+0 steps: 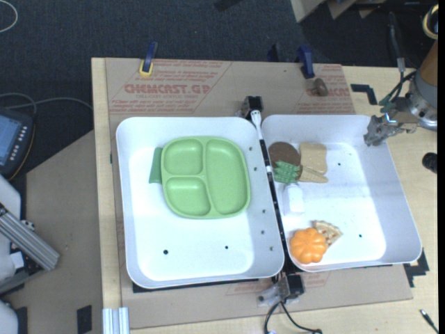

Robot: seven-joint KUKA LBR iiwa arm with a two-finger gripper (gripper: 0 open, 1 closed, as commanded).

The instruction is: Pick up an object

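1. We see the gripper poised at the upper right corner of the right bin, hanging off the arm that enters from the right edge; whether it is released or clenched we cannot tell, and nothing shows in its grasp.
2. The candidate objects lie to the gripper's left, clustered along the right bin's left wall: a brown round piece, a tan block beside it, a green toy just below, and a small white piece.
3. Nearer the camera sit an orange pumpkin-shaped toy and a pale cracker-like piece touching it.
4. We judge the tan block the nearest target; its long axis runs roughly up and down the view.
5. The bin floor between gripper and cluster is bare white, giving open room for a leftward sweep.
6. The left bin holds a green divided plate, well apart from the gripper.
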